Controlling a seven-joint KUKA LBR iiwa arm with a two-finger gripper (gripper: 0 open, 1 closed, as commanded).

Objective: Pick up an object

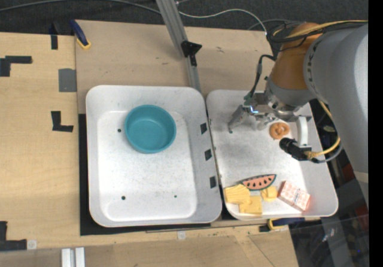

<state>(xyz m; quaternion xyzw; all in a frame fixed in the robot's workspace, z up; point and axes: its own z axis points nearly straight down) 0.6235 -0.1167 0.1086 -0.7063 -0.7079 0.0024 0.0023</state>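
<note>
The arm (326, 74) reaches into the right bin (239, 158), with the claw (239, 117) low over the bin's upper left floor. The claw stands wide and holds nothing. Candidate objects lie apart from it: a doughnut (278, 130) just beside the wrist, and a melon slice (259, 182), yellow pieces (245, 198) and a pink box (294, 195) along the near edge. The bowl (150, 129) sits in the left bin (108, 140). The step in hand appears to be the approach. The next move calls for centring over one object, descending, then closing.
</note>
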